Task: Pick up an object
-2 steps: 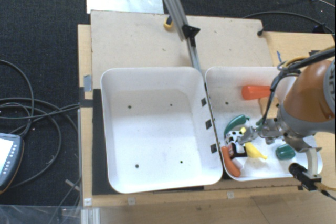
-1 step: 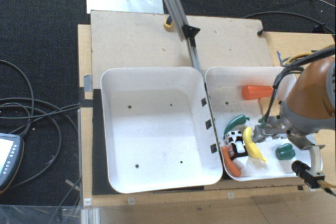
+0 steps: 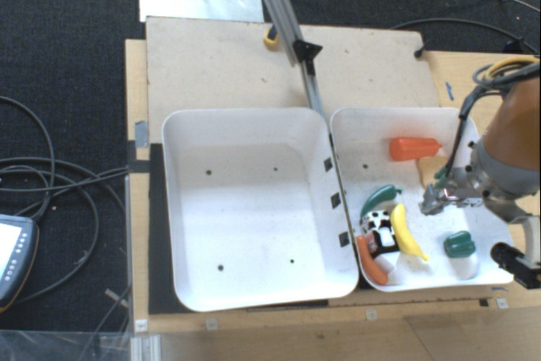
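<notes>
A wooden bench [image 3: 355,63] is seen from above, and two shallow white bins are set on it side by side. The left bin [image 3: 182,182] takes up the larger share of the view; several small dark marks are dotted over its floor. The right bin [image 3: 363,127] is set against it, the two rims touching along the middle of the bench.

The arm [image 3: 516,131] is seen entering from the right edge, with its orange band above the grey wrist section. The gripper [image 3: 435,200] is positioned over the right bin, roughly at mid-height of the bin. Whether it is parted or closed cannot be told, and no object is seen to be held by it.

All candidate objects are located in the right bin. An orange block-like object [image 3: 414,148] is found near the far wall. A yellow banana [image 3: 407,232] is laid lengthwise toward the near wall, to the near left of the gripper. A green curved object [image 3: 379,199] is placed just beyond the banana. A black-and-white object [image 3: 379,231] is pressed against the banana's left side. A red-orange elongated object [image 3: 371,259] is lodged in the near left corner. A small dark green object [image 3: 459,244] is located to the right of the banana, below the gripper.
</notes>
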Controlling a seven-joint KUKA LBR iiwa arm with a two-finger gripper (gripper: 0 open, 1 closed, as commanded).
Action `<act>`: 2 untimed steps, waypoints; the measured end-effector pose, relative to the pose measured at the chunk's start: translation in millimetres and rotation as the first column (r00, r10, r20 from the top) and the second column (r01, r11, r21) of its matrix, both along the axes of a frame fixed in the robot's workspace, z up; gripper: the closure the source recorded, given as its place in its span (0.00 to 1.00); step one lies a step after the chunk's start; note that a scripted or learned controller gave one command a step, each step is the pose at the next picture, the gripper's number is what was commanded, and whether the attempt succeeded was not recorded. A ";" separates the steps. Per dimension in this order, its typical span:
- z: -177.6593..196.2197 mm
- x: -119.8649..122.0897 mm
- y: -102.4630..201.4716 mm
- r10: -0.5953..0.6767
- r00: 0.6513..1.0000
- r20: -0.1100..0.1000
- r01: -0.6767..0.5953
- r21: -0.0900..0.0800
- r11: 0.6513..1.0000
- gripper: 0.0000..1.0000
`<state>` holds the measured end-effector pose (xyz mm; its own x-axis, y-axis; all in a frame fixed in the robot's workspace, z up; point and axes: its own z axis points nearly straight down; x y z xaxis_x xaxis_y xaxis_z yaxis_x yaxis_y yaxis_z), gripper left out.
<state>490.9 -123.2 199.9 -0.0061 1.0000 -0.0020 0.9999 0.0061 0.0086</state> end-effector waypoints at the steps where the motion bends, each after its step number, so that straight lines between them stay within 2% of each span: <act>1: 38.9 2.1 -0.4 0.000 1.000 -0.002 0.000 0.000 1.000 1.00; 2: 48.3 19.6 52.2 0.005 1.000 -0.005 -0.005 0.004 1.000 1.00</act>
<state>510.5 -71.0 248.2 -0.0109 0.9999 0.0018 0.9999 0.0109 0.0034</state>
